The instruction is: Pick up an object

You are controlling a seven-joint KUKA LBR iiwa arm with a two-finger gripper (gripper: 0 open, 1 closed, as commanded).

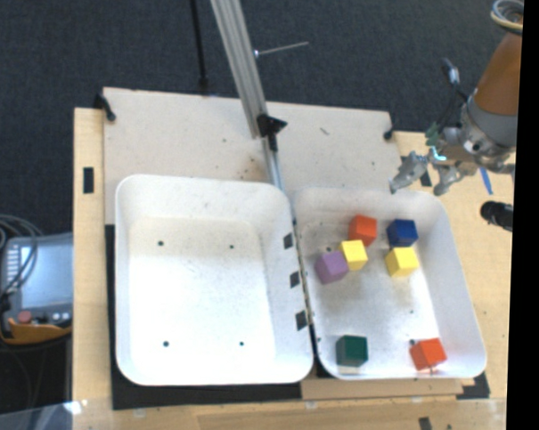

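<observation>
Because the pincer [425,175] hangs open and holds nothing above the bin's far rim [377,195], it could bump two snug blocks [382,243] apart.

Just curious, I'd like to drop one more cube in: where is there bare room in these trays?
The left tray is bare floor wall to wall. In the right tray, cubes crowd the upper middle; room lies between the green cube and orange cube.

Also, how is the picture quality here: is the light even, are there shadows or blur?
In the camera view the light is soft and even; the blocks, such as the green block, cast only faint shadows in the right bin. The whole frame is slightly soft, and the gripper is blurred, small details unreadable.
</observation>
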